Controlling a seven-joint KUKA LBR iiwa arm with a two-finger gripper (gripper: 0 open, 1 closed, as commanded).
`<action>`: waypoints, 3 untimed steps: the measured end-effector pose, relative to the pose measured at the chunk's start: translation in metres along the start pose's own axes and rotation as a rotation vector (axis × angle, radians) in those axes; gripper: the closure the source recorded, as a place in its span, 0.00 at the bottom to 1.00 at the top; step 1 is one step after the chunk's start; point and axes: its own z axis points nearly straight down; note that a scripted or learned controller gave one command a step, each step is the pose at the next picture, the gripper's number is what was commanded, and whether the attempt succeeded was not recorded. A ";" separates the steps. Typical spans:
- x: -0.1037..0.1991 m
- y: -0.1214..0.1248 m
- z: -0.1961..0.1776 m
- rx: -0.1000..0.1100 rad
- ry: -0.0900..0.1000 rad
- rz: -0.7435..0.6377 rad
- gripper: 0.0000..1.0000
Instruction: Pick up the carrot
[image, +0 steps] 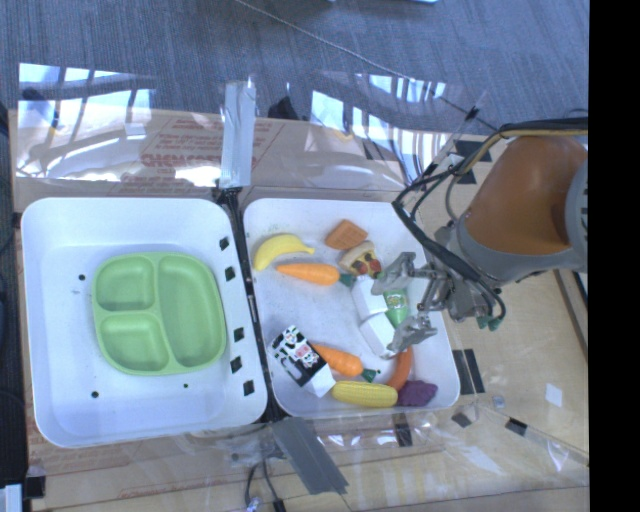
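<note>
Nearest the camera, at the right bin's lower wall, a yellow corn cob is laid flat, with a purple piece touching its right end. Just above, a carrot is seen lying slantwise, its green tip pointing lower right, and a black-and-white milk carton is set against its left end. A second orange carrot-like piece is stood nearly upright beside the purple piece, right under the gripper. The gripper is seen low over the right side of that bin, fingers spread apart, nothing clamped between them; a white bottle with a green label is lying right at the fingers, contact cannot be told. Farther up, another carrot is laid flat near the bin's middle, with a banana just above its left end, a pizza slice to its right and an orange waffle-like piece near the far wall. The left bin is taken up by a green divided plate. The grey arm with the orange band is seen coming in from the right.
</note>
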 end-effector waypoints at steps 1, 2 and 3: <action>-0.001 0.029 0.123 0.000 -0.001 -0.262 0.00; -0.003 0.032 0.113 0.001 -0.003 -0.273 1.00; 0.019 0.059 0.120 0.024 0.003 -0.169 1.00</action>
